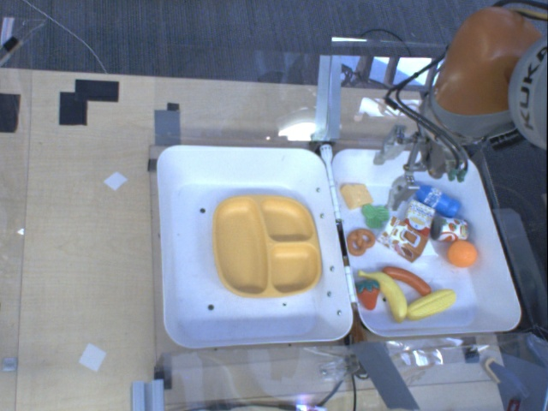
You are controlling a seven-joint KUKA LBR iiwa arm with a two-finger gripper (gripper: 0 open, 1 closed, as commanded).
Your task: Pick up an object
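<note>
1. The left bin (184,229) holds a yellow divided tray (265,245), lying flat near its middle, well apart from the toys.
2. The right bin (497,302) holds the candidates in a tight cluster: a cracker (355,196) and a green piece (374,215) at its left, a pretzel (360,241), a strawberry (368,294), a red sausage (406,277) touching two bananas (431,304), a patterned carton (406,236), a blue bottle (436,201) and an orange (461,254).
3. The gripper (409,187) hangs over the upper part of the right bin, just beside the blue bottle and above the carton. Whether the jaws are wide or narrow I cannot tell, and nothing visibly sits between them.
4. Risk: the bottle, carton and a small can-like piece (452,228) touch one another, so a descent here could land on an edge, push things aside, or pinch two at once.
5. The orange is round and could roll away if nudged.
</note>
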